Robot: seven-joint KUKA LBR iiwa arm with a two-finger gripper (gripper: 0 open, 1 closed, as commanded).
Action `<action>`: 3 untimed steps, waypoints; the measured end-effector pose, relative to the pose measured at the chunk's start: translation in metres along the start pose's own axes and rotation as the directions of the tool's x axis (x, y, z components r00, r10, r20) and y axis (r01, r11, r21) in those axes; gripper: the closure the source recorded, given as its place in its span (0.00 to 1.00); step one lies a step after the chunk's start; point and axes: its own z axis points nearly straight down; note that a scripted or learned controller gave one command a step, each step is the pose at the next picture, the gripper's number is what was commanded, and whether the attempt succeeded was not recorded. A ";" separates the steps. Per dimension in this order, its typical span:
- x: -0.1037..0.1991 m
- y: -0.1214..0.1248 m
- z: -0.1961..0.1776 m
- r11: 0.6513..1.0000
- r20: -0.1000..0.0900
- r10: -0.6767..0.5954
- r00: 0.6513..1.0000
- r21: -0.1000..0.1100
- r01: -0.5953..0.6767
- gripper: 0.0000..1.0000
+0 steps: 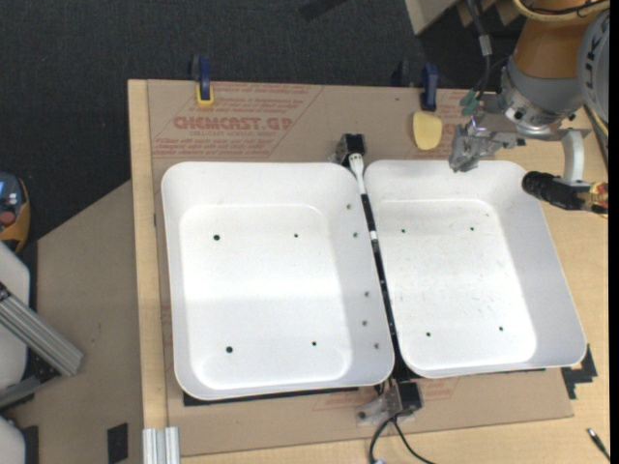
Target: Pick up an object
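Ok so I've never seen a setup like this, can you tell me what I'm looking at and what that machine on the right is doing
This is one picture from a camera fixed above a bench, looking down at a slant. The machine is a robot arm, grey with an orange band, reaching in from the right. Its pincer hangs over the far rim of the right bin; I can't tell whether it grips anything. Two shallow white bins sit side by side on a brown board; the left bin matches the right. A small yellowish object lies on the board, beyond the bins and left of the pincer.
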 end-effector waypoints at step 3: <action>0.037 0.001 -0.018 1.000 0.001 -0.001 1.000 -0.004 0.001 1.00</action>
